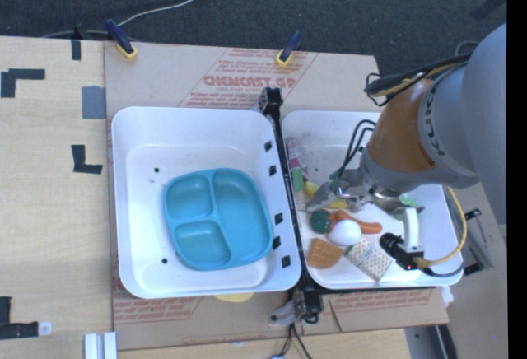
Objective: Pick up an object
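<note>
The right bin (428, 279) holds a heap of small toys: a white egg (346, 231), a green piece (319, 221), a waffle-like tan piece (325, 254), a speckled block (370, 259), an orange carrot-like piece (367, 226) and a yellow bit (312, 188). My gripper (344, 193) reaches down into this bin just above the egg and the orange piece. The grey and orange arm covers the bin's right half and hides the fingertips.
The left bin (136, 143) holds a blue three-compartment plate (217, 217). A black divider clip (271, 99) sits between the bins. A white cylinder (411, 227) lies at the right bin's right side. Two blue-yellow clamps (121, 39) hold the cardboard at the back.
</note>
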`<state>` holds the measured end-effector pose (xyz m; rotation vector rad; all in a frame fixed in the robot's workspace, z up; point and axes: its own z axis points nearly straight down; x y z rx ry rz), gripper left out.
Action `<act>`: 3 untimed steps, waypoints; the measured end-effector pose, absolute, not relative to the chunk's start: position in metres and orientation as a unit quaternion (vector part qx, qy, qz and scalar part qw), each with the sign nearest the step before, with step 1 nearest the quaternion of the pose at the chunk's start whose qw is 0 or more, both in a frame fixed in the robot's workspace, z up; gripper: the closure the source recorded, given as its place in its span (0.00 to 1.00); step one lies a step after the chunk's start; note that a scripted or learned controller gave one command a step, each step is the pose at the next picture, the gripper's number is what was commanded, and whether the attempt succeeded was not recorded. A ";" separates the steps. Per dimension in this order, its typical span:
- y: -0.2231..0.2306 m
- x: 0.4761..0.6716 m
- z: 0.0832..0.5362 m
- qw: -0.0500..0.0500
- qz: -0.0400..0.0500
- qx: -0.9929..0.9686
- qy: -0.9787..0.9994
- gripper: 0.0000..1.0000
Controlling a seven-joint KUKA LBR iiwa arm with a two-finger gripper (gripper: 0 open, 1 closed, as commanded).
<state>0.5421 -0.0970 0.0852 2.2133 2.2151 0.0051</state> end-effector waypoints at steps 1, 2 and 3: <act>-0.096 0.539 0.085 0.006 0.002 0.707 0.707 0.00; -0.097 0.538 0.092 0.002 0.000 0.707 0.707 1.00; -0.097 0.538 0.092 0.002 0.000 0.707 0.707 0.00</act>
